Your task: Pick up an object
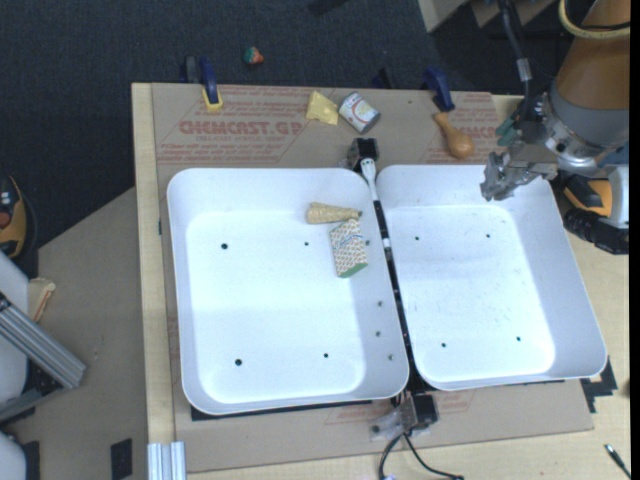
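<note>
My gripper sits over the far right corner of the right bin, at the bin's back rim. Its tips are small and dark against the rim, and I cannot tell how they are set; nothing is visible between them. My arm enters from the right, with the orange band above the wrist. Taking the right bin as reference: the left bin lies directly beside it, the two rims touching along the centre line. Two pickable items lie in the left bin, near its far right corner, close to the shared rim: a tan cone-shaped piece lying on its side, and a patterned pouch just in front of it, the two touching or nearly so. Beyond the bins, on the brown board, lie a yellow wedge, a small box and a wooden-handled tool.
</note>
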Robot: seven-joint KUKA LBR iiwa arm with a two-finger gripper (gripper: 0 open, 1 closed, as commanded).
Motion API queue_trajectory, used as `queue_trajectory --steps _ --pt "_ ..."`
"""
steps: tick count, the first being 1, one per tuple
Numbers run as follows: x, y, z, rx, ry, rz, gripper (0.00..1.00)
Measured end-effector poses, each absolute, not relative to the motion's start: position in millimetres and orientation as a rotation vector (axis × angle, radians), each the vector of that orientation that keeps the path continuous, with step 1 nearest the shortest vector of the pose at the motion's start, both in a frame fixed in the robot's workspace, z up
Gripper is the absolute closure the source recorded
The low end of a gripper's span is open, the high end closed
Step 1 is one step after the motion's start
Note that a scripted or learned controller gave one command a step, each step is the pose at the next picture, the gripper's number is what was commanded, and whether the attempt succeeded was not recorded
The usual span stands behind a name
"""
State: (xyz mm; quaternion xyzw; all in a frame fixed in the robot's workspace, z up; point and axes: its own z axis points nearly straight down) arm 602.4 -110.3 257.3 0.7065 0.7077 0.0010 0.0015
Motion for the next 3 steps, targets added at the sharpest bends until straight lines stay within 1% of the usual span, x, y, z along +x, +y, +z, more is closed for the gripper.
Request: queue_trajectory --steps 1,2,3 --pt "606.4 -171.5 360.7 2.216 2.205 0.008 1.0" --pt "564.8 -164.2 280.6 2.229 2.225 -0.008 1.0" --pt "545.6 -228.4 319.7 2.222 2.209 0.0 1.0"
